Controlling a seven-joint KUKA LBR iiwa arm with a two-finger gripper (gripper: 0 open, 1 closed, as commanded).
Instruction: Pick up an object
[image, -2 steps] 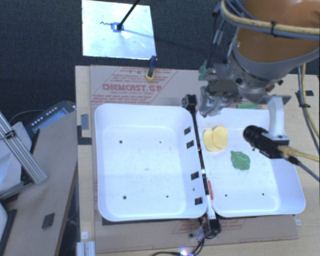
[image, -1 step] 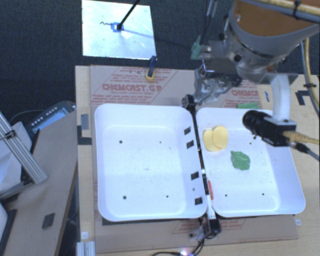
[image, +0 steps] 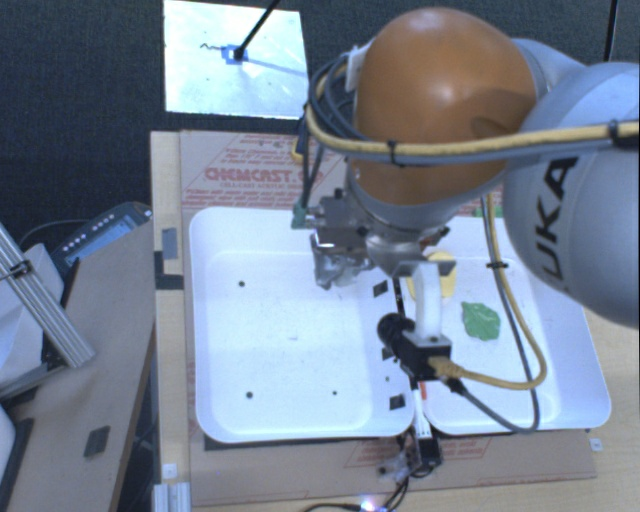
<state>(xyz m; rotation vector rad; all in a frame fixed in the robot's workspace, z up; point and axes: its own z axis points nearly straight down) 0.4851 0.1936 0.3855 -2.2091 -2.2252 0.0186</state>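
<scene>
A small green object (image: 481, 321) lies in the right bin (image: 575, 395), near its middle. A yellow object (image: 441, 277) sits just up and left of it, partly hidden behind the robot's wrist. My gripper (image: 334, 266) hangs over the far right part of the left bin (image: 225, 405), close to the divide between the two bins. It is well to the left of both objects. The arm's big orange and grey body covers the far part of the right bin.
The bins rest on a cardboard sheet (image: 240, 170) with red print. A shiny panel (image: 235, 60) lies beyond the bench. To the left stand a slanted wooden surface (image: 90, 380), a dark handheld device (image: 100, 232) and a metal rail (image: 40, 300).
</scene>
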